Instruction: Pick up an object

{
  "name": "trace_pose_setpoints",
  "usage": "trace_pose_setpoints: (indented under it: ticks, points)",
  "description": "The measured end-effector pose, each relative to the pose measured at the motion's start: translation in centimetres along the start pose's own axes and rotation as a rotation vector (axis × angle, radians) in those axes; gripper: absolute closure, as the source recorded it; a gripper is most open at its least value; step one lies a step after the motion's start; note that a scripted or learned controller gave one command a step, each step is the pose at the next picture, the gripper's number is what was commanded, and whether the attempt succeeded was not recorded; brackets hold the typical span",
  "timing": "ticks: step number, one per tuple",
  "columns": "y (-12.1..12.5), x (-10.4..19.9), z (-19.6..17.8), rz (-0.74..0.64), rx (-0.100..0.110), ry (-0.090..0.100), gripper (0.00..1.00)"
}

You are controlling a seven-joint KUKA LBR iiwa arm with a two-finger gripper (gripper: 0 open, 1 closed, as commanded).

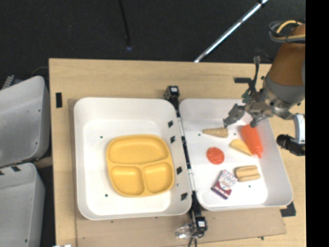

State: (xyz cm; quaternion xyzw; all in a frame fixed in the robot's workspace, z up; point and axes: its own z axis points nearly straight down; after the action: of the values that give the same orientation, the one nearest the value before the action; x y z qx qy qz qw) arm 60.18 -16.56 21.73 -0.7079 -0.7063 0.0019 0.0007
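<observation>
Camera view: the claw (245, 118) is seen spread and empty over the right bin (272, 192), at about two o'clock from the yellow tray (140, 164). A carrot (252, 139) lies just below it, at five o'clock. The approach step is judged under way; next, a descent onto the carrot and a closing are called for.

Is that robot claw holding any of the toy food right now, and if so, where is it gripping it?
Nothing is held. The gripper hangs open above the right bin, with the carrot and the other pieces lying loose below it.
</observation>
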Motion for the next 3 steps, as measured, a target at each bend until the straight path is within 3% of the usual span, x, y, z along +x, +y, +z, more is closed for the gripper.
trace_pose_setpoints:
  ticks: [2, 3]
  points:
    - [-0.2, -0.3, 10.4, 0.002, 0.0, 0.0, 0.0]
    - [0.0, -0.3, 9.0, 0.004, -0.007, 0.0, 1.0]
